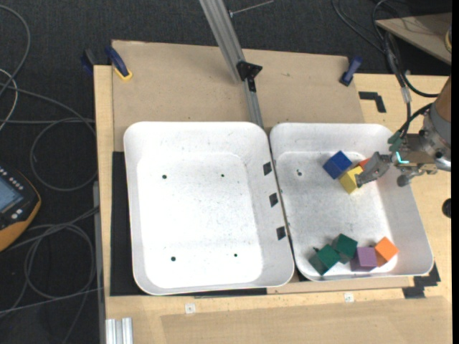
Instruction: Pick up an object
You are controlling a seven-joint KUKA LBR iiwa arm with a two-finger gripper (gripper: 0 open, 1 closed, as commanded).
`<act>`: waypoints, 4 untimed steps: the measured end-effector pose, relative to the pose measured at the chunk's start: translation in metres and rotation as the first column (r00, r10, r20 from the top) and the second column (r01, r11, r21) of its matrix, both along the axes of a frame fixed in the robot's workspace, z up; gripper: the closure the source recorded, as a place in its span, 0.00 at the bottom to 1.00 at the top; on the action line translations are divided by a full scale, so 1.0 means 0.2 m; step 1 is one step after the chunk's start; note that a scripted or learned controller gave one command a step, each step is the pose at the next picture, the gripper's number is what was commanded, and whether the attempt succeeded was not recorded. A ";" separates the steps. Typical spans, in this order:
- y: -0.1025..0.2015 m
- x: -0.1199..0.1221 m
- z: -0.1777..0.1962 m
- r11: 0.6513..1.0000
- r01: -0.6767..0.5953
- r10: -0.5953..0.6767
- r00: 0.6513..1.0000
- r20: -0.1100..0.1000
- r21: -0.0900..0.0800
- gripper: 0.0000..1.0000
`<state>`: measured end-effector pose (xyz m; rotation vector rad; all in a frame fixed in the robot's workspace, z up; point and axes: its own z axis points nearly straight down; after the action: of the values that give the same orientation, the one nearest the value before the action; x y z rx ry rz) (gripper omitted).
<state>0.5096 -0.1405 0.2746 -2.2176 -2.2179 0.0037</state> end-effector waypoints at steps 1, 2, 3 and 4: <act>0.00 0.00 0.01 1.000 -0.001 0.001 1.000 0.006 -0.001 0.00; 0.02 0.00 -0.20 1.000 0.000 0.000 1.000 -0.001 0.000 0.00; 0.06 -0.01 -0.43 1.000 0.000 0.000 1.000 -0.001 0.000 0.00; 0.05 -0.02 -0.65 1.000 0.001 -0.001 1.000 -0.001 0.000 0.00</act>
<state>0.5049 -0.1306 0.1453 -2.2178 -2.2162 0.0046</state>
